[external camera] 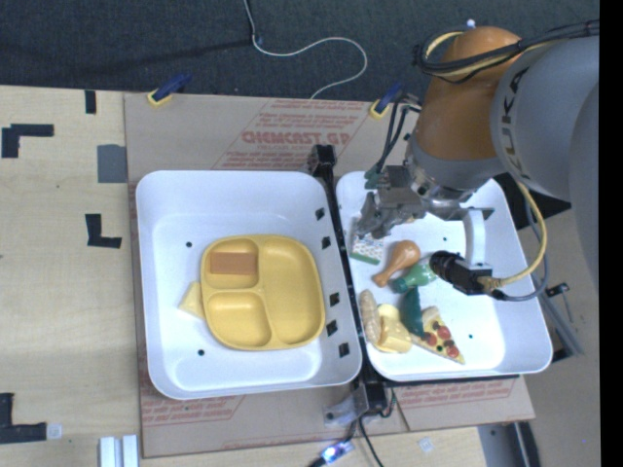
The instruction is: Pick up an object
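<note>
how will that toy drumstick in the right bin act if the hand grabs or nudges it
The drumstick looks like rigid moulded plastic, so probably stiff and light. Its rounded, tapered body may roll or pivot when pushed. Its glossy surface could slip between fingers.

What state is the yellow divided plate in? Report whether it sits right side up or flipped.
Right side up. The yellow divided plate lies flat in the left bin, its three compartments facing up; one holds a brown slab.
</note>
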`<state>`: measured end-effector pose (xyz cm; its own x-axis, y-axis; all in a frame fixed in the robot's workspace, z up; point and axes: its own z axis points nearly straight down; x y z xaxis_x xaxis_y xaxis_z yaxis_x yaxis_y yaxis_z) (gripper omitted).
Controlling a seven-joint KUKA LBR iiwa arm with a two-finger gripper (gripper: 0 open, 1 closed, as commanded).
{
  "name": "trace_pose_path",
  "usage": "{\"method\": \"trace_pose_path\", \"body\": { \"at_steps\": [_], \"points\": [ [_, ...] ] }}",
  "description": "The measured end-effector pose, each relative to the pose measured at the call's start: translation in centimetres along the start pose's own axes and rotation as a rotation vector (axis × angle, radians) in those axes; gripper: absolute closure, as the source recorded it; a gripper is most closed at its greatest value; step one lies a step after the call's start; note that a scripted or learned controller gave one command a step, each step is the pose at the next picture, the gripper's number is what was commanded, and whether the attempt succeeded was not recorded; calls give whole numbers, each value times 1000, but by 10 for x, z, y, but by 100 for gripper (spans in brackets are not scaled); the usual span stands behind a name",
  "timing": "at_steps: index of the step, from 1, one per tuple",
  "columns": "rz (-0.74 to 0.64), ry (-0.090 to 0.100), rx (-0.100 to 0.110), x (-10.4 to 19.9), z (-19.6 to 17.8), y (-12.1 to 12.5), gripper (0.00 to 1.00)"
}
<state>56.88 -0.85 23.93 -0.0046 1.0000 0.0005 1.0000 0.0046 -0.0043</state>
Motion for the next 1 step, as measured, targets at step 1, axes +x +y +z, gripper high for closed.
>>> {"method": "trace_pose_path", "body": {
  "at_steps": [1],
  "points": [
    [0,0,2,46,19,-30,100]
  ]
}}
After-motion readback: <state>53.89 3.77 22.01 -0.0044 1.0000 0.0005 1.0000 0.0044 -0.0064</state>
